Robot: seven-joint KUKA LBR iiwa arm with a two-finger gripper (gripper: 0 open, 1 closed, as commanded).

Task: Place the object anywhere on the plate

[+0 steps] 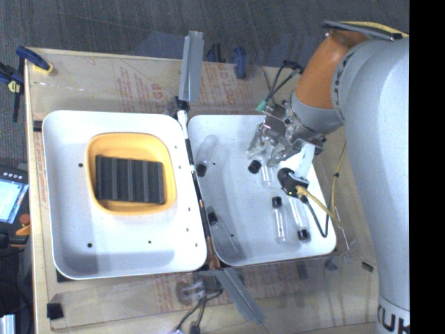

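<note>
End effector: sat low over the right bin's upper half; cannot tell its state or whether it carried anything.
Objects: clear tubes with dark caps lay loose on the right bin's floor.
Plate: yellow plate with a dark ridged insert sat in the left bin.
Progress: judged early; pickup and transfer remained.
Arm: reached in from the right, wrist bent down.

The grey arm reached in from the right, its orange band sitting above the wrist. The gripper hung low near the right bin's back edge, angled leftward.
</note>
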